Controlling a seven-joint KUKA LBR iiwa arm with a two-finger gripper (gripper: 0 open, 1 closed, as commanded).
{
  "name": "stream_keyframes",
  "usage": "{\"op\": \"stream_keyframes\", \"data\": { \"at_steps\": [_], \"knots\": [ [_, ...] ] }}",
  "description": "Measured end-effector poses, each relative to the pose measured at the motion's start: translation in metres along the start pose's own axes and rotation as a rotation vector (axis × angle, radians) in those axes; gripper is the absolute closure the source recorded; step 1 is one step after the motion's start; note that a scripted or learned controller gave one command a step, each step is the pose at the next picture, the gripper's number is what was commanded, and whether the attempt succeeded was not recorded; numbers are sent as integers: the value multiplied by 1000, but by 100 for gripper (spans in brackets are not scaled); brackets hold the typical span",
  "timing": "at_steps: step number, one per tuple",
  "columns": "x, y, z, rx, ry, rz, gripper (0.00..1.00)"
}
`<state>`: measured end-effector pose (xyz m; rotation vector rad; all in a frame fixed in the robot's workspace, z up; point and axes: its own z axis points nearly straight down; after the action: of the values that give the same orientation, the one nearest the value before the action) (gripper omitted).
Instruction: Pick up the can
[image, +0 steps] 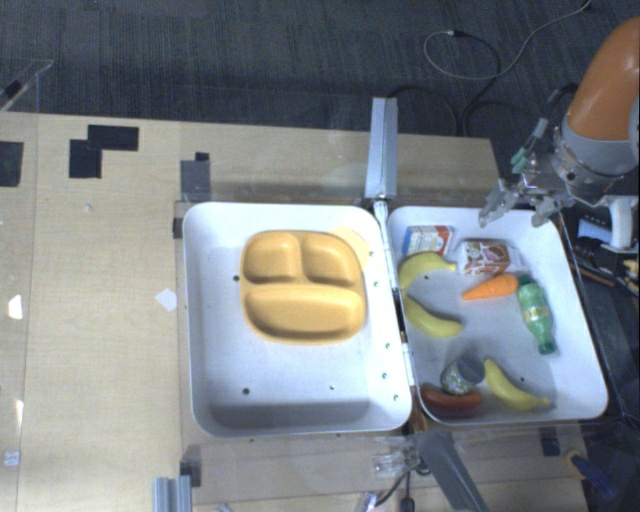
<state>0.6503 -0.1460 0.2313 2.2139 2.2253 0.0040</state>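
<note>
- Can (463, 376): it stands near the front edge of the right bin (585, 330), seen from above, with a round silvery top and a darker side.
- Just in front of the can, touching or nearly touching it, lies a reddish-brown sausage-shaped piece (452, 401); just to its right lies a yellow banana (514, 387).
- Hand (521, 205): it hangs over the back rim of the right bin, near the bin's far right corner, well apart from the can.
- Its two thin fingers (495, 207) are spread, with a clear gap between them, and nothing sits in that gap; they touch no object that I can make out.
- Above the hand the grey wrist meets the orange band of the arm (605, 95), which comes in from the right.
- Below the hand, in the back part of the right bin, lie a small red-and-white box (486, 257) and a white packet with blue and red print (426, 240).
- An orange carrot (492, 288) lies slanted mid-bin, beside a green bottle (535, 315) lying on its side.
- Two more yellow, banana-like pieces (428, 295) lie along the bin's left wall.
- Left bin (215, 330) holds a yellow compartment tray (303, 283).
- Both bins rest on the pale wooden bench (90, 330).
</note>
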Motion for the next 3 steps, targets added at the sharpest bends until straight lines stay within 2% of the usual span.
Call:
{"op": "stream_keyframes", "data": {
  "at_steps": [1,2,3],
  "knots": [
    [27,18,100,-3,-1,259,0],
    [25,13,111,-20,4,341,0],
    [21,8,122,-47,9,622,0]
  ]
}}
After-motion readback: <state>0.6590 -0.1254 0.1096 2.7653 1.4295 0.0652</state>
